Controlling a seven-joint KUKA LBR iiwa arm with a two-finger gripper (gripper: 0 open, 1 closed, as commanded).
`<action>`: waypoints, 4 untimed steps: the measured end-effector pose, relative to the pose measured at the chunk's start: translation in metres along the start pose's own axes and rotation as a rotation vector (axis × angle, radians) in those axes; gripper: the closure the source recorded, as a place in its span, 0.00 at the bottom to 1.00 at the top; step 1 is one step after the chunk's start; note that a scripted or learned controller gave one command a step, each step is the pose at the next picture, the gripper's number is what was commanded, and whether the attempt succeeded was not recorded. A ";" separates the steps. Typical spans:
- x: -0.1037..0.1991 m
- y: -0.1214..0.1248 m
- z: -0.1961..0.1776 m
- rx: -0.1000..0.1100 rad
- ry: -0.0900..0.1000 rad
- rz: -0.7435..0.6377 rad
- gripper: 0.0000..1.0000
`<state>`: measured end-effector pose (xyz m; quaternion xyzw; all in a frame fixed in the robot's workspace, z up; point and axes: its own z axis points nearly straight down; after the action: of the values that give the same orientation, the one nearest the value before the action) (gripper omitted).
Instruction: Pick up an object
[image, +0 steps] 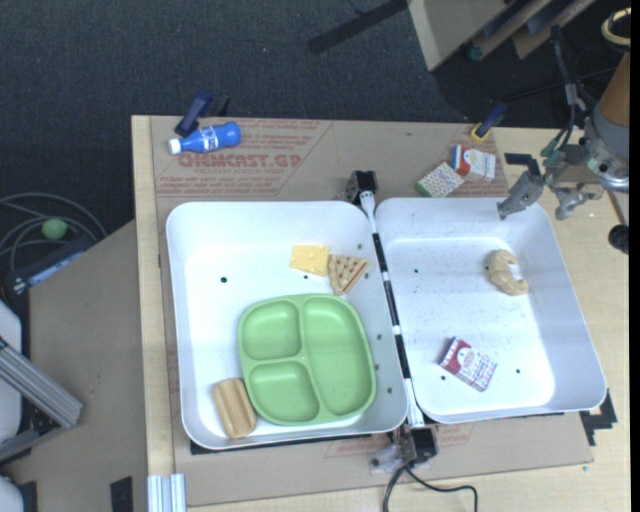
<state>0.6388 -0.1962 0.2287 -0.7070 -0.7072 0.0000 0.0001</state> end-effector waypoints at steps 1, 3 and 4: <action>-0.022 0.026 0.107 0.004 0.001 0.001 0.00; -0.012 0.001 0.133 -0.002 -0.001 0.000 1.00; 0.030 -0.063 0.072 0.000 0.001 -0.001 1.00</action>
<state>0.5755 -0.1663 0.1572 -0.7068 -0.7074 -0.0003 0.0003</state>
